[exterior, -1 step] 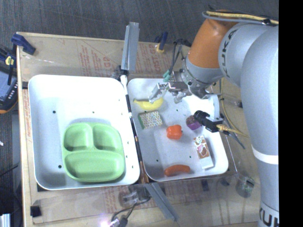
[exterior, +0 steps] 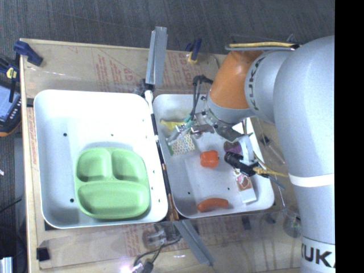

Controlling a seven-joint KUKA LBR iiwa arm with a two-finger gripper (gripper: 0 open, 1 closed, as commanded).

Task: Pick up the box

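Your pincer (exterior: 183, 131) sits low in the right bin (exterior: 187, 201), near its left wall, touching the patterned box (exterior: 183, 145); you cannot tell how far it's open.

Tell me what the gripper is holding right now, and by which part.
It cannot be told. The gripper is low in the right bin, right over the patterned box, but the view does not show the box between its fingers.
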